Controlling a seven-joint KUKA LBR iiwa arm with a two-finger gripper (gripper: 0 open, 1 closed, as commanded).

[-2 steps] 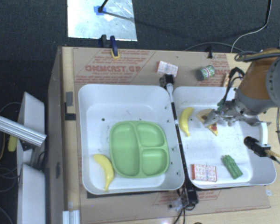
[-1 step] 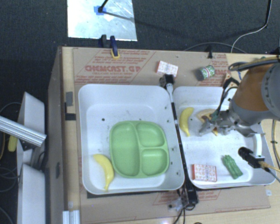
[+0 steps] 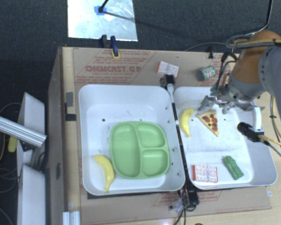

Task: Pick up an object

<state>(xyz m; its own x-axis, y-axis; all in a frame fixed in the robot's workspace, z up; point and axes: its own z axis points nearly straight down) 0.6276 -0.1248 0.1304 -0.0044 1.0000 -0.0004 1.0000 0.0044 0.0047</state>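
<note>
Two white bins sit side by side on the bench, the left bin [image 3: 91,97] in the middle of the frame and the right bin [image 3: 264,170] just beside it toward the right edge. In the left bin a green divided plate [image 3: 139,149] lies near the centre, and a yellow banana [image 3: 105,170] rests against its lower left rim. In the right bin a second banana [image 3: 185,121] lies by the left wall, and a pizza slice [image 3: 210,122] lies just to its right, its crust at the top and its tip pointing down and right. A small red-and-white card [image 3: 205,173] lies near the lower wall, with a green vegetable [image 3: 233,167] to its right. The arm [image 3: 267,64] enters from the upper right, its orange band above the wrist. The gripper [image 3: 215,104] hangs over the upper part of the right bin, right at the crust end of the pizza slice; whether its jaws are spread or pressed together I cannot tell from this angle.
</note>
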